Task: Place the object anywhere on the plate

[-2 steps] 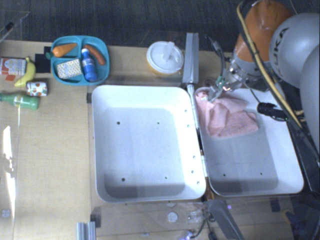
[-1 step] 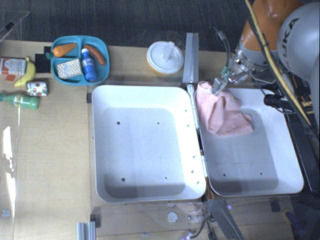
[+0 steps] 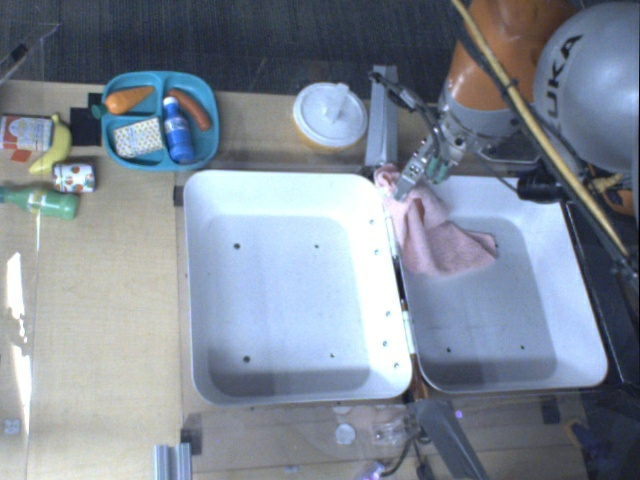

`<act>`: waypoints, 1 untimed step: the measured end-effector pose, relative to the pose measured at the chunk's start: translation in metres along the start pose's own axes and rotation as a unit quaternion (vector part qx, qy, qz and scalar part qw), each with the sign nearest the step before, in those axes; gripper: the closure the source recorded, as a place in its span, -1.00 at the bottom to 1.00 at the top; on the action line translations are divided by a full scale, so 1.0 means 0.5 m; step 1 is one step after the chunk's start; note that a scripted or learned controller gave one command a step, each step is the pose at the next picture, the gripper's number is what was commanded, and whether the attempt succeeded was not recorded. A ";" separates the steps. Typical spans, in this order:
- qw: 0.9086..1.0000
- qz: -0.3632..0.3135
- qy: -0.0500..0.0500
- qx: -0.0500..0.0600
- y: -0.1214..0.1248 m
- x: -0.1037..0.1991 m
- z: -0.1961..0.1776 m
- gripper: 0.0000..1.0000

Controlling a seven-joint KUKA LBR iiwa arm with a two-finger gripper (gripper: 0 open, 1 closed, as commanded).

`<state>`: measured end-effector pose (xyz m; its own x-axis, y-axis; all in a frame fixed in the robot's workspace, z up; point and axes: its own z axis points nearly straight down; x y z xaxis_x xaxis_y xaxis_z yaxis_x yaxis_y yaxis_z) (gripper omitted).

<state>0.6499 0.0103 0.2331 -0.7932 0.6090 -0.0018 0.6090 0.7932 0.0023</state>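
A pink cloth [image 3: 440, 240] lies in the right white bin [image 3: 520, 358], against its far left corner. One corner of the cloth is pulled up toward the rim between the bins. My gripper [image 3: 408, 181] sits at that raised corner, fingers pinched on the fabric, with the rest of the cloth trailing down onto the bin floor. The plate [image 3: 205, 103] is a blue divided dish on the bench at the far left, well away from the gripper. It holds a toy carrot [image 3: 130, 98], a blue bottle [image 3: 177, 128] and other small toy food.
The left white bin [image 3: 290, 288] lies between the gripper and the plate. A yellow tub with a white lid [image 3: 330, 115] stands behind the bins. A toy banana [image 3: 53, 146], a small can [image 3: 73, 177] and a green bottle [image 3: 38, 202] sit at the bench's left edge.
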 end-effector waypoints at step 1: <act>0.980 -0.199 0.001 0.000 0.051 0.078 0.025 1.00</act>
<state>0.6342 0.0543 0.2204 -0.9681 0.2507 -0.0015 0.2507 0.9681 0.0018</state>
